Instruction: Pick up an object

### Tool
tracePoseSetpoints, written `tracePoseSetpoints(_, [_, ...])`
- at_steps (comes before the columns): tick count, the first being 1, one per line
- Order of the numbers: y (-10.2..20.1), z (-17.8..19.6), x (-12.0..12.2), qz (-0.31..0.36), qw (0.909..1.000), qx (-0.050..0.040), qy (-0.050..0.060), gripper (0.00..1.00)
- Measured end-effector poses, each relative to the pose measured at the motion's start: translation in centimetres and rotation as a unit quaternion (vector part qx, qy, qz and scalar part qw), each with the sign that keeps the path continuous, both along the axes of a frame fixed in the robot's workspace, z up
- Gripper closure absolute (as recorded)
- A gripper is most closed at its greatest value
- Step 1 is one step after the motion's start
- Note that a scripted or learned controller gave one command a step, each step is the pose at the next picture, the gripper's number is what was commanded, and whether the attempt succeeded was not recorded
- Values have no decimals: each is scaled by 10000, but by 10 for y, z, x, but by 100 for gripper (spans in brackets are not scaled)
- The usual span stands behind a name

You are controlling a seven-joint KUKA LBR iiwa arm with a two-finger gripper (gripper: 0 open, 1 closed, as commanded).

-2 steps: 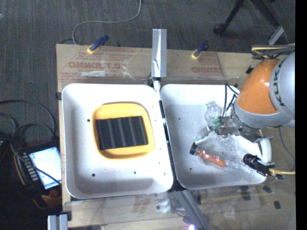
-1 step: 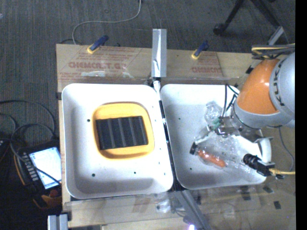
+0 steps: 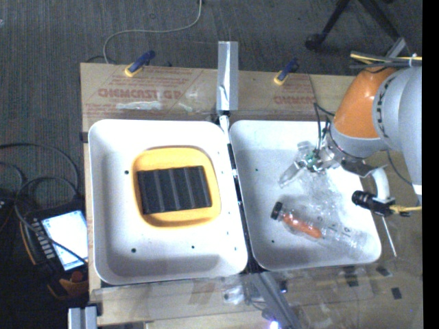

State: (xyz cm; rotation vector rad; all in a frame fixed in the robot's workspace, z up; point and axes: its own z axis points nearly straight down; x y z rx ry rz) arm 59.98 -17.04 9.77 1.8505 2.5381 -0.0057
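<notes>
Landmark: divider (image 3: 232,157) between the two white bins. Left of it, left bin (image 3: 103,204) holds a yellow tray (image 3: 177,187) with a dark ribbed insert, flat, near bin centre. Right of the divider, right bin (image 3: 260,156) holds a clear plastic bottle (image 3: 312,226) with orange contents and a dark cap, lying on its side, cap end toward the divider. Gripper (image 3: 306,162) sits over the right bin, above the bottle, apart from it; the clear parts blur there, finger state unreadable. Arm (image 3: 384,112) enters on the far side from the divider, orange band visible. Behind the divider, a cardboard sheet (image 3: 151,94) with two blue-yellow clamps (image 3: 139,63).
</notes>
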Motion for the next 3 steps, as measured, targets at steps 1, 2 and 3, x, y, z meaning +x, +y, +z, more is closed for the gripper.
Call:
tracePoseSetpoints(1, [13,-5,-56,648,9978,-27,-109,0])
tracePoseSetpoints(2, [-6,-6,5,466,9989,-4,-42,0])
tracePoseSetpoints(3, [9,39,-71,272,9996,7,0,0])
